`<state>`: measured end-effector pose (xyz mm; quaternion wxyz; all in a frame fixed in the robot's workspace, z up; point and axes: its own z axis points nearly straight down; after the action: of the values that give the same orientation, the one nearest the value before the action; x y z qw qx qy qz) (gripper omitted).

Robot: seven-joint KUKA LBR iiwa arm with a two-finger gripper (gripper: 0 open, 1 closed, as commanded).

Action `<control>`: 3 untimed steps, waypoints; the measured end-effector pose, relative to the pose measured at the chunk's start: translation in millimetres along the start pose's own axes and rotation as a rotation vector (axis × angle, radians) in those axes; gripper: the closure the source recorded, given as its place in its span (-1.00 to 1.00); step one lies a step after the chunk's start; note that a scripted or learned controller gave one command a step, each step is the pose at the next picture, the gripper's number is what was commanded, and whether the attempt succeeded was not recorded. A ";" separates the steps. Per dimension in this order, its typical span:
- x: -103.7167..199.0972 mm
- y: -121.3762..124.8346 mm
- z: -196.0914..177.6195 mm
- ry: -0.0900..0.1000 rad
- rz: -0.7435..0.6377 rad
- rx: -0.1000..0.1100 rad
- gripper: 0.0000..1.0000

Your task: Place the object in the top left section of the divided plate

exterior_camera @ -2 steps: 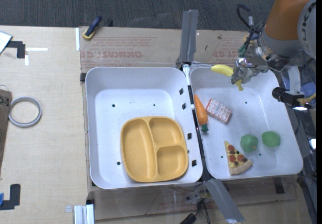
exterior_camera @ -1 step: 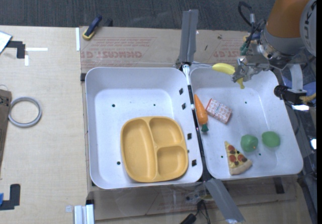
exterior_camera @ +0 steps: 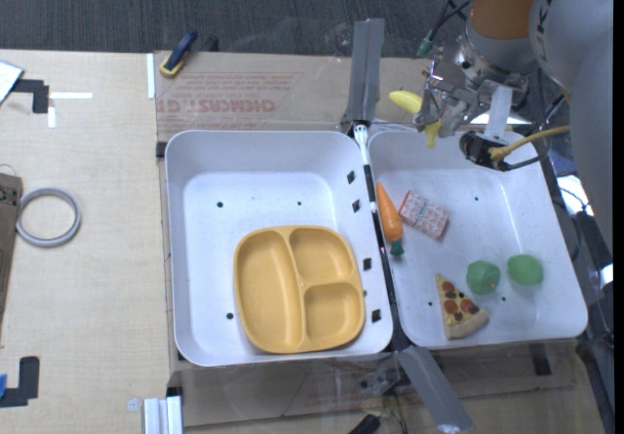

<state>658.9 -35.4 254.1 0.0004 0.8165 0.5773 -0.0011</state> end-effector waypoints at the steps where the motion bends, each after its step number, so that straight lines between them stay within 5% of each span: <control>1: 34.4 -13.1 63.9 -0.002 0.611 0.004 1.00; 2: 55.8 -39.3 63.3 -0.002 0.514 0.003 1.00; 3: 87.6 -53.0 -10.9 0.000 0.984 0.001 1.00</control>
<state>638.2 64.9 264.9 0.0004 0.9924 0.1233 -0.0014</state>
